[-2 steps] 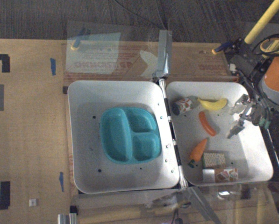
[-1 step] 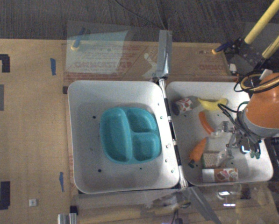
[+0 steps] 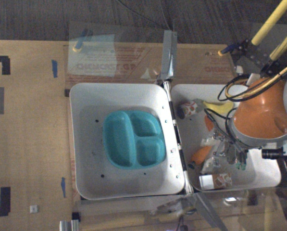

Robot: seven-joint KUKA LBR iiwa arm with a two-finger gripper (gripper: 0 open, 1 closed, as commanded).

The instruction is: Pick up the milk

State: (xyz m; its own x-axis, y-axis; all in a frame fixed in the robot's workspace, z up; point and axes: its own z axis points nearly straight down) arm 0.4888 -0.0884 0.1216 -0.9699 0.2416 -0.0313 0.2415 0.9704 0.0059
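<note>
Two shallow white bins are set side by side on the table (image 3: 28,143). In the left bin (image 3: 85,177) a teal divided plate (image 3: 133,138) is laid flat near the middle, its three compartments turned upward. The right bin (image 3: 263,177) is reached into from the right by the grey arm, whose orange band (image 3: 258,112) is seen above the bin's far half, with black cables looped around it. The gripper (image 3: 225,150) is held low over the middle of the right bin, among the things lying there; whether it is released or clenched cannot be told, as it is blurred and partly masked by the wrist and cables, and nothing can be seen to be grasped in it. The milk (image 3: 215,180), a small white carton with red markings, is laid on its side close to the near wall of the right bin, just below the gripper and apart from it. An orange carrot-like piece (image 3: 201,154) is placed just left of the gripper. A small patterned cup (image 3: 187,109) is tipped over near the bin's far left corner, and a yellow banana (image 3: 219,107) is laid just beside it to the right.
</note>
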